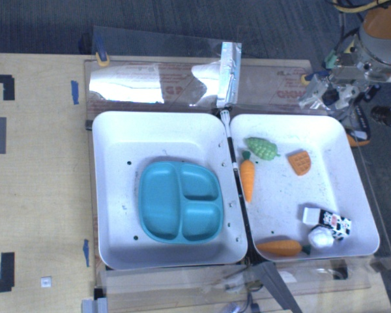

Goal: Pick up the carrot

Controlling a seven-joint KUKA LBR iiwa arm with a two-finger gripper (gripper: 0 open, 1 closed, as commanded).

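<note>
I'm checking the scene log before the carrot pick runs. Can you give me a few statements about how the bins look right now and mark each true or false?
1. The carrot lies in the right bin, close to its left wall. True.
2. The blue divided plate sits in the right bin. False: it is in the left bin.
3. The pincer is closed around the carrot. False: it is above the right bin's far right corner, well apart from the carrot.
4. A green leafy toy lies just beyond the carrot's top end. True.
5. The black-and-white cow toy is in the left bin. False: it is near the right bin's front right corner.
</note>
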